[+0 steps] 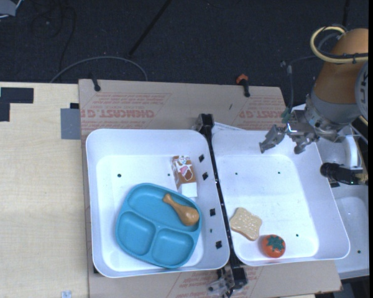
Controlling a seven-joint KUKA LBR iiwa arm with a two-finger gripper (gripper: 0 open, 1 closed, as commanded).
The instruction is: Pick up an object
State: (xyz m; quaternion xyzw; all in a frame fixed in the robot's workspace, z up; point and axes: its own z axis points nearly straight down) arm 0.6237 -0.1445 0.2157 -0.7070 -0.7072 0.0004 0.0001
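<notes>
My gripper (285,143) hangs over the far right corner of the right bin (311,185), open, with nothing between its fingers. In that bin's near part lie a slice of toast (245,223) and a red tomato (273,246), well below and left of the gripper. The left bin (102,166) holds a blue divided plate (150,234) with a brown chicken drumstick (181,210) on its far right edge. A small brown and white packet (184,169) lies just beyond the plate.
A black divider (212,185) runs between the two bins. Cardboard (174,107) lies under and behind them. The middle and far floor of the right bin is bare white.
</notes>
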